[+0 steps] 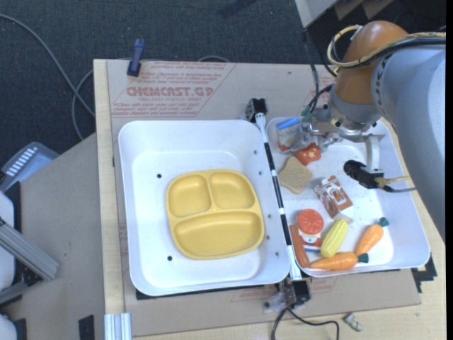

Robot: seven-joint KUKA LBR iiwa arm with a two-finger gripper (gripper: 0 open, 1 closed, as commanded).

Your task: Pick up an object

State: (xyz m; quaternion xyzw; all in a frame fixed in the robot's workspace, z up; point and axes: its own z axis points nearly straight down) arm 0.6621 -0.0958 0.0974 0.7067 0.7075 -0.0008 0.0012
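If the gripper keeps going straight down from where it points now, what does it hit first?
Likely the small red piece in the right bin, just below the gripper; the tan bread slice lies beside it. Depth is unclear.

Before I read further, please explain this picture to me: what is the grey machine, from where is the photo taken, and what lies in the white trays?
One camera above the bench looks down at a slant. The grey robot arm with an orange band reaches in from the right; its gripper is low over the right white bin. I cannot tell whether it holds anything. That bin contains toy food: a tan bread slice, a yellow corn cob and two orange carrots. The left white bin holds a yellow divided plate.
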